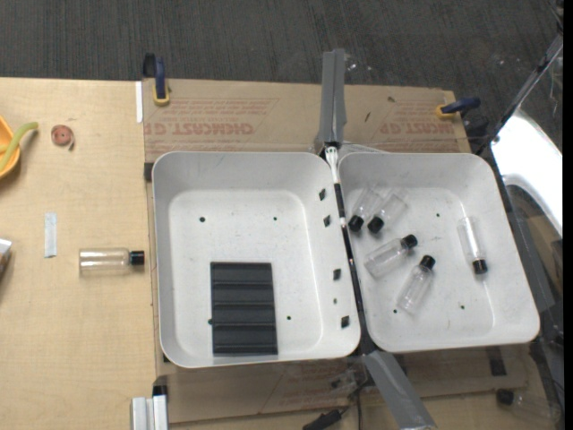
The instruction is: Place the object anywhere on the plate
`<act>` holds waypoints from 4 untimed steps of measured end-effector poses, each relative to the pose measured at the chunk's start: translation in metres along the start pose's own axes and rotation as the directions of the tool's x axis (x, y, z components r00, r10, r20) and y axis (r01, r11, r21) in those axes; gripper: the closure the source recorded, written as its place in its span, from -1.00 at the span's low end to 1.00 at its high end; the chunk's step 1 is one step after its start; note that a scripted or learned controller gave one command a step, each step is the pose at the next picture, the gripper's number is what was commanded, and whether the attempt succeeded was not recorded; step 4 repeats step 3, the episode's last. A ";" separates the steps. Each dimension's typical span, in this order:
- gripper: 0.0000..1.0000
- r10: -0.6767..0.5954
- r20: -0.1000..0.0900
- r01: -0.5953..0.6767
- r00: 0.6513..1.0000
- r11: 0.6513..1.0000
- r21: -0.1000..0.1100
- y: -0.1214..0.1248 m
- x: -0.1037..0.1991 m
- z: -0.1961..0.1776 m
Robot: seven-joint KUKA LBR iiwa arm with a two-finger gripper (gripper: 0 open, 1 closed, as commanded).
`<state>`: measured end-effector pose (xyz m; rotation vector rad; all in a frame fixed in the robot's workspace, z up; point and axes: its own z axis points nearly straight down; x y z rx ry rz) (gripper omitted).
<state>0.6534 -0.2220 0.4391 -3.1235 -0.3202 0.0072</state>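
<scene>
A black ribbed plate point(243, 308) lies flat in the left white bin point(179, 195), toward its front. The right white bin point(501, 195) holds several clear vials with black caps. Two of them point(365, 211) point(387, 211) lie close together near the divider. Another two vials point(391, 253) point(415, 285) lie near the bin's middle, and one vial point(472, 243) rests apart on the right side. Nothing is on the plate.
One more clear vial point(110, 259) lies on the wooden bench left of the bins, near a small white strip point(50, 236). A yellow object point(9, 146) and a red disc point(61, 134) sit at the far left. Clamps point(154, 77) point(457, 107) hold the cardboard behind the bins.
</scene>
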 end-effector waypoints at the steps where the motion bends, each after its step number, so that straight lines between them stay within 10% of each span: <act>1: -1.00 0.002 0.000 -0.002 1.000 1.000 0.000 0.000 -0.001 0.000; 4: -1.00 0.002 0.001 -0.002 1.000 1.000 0.001 0.000 0.000 0.000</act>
